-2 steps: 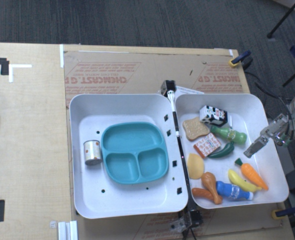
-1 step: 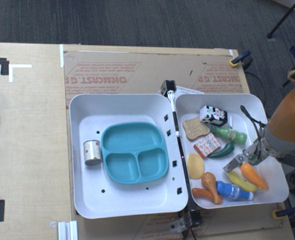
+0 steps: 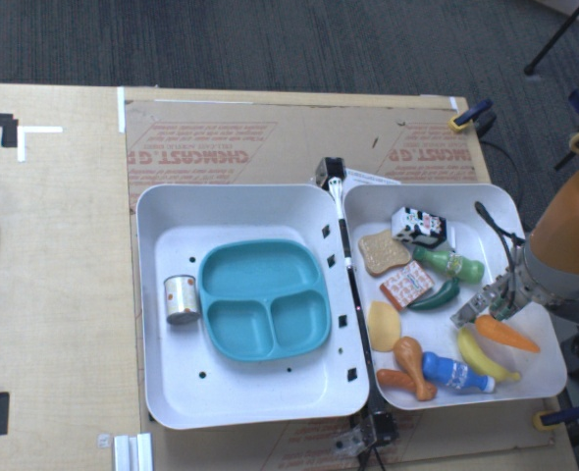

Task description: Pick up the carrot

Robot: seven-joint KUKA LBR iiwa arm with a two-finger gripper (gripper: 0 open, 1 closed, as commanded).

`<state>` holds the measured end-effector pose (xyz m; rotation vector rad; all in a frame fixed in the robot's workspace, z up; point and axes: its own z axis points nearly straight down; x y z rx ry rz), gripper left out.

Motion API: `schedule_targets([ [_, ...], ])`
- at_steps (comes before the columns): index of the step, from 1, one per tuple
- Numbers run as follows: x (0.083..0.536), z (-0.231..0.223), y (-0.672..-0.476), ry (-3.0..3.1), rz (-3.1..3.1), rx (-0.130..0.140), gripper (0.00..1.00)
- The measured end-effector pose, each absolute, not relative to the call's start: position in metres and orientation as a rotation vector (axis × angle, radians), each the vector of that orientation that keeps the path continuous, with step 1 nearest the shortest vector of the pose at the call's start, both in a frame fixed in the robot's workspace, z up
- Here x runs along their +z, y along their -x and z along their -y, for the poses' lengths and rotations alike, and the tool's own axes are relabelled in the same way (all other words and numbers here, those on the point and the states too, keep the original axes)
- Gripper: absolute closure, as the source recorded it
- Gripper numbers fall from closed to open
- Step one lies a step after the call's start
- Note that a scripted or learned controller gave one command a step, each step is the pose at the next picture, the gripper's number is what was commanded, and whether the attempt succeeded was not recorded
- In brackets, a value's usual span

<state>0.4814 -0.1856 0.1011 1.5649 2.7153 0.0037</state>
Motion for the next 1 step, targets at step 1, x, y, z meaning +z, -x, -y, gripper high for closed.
schedule_targets([
  [1, 0.1921, 0.1391, -0.5729, -1.770, -2.593, -0.001, 1.00],
])
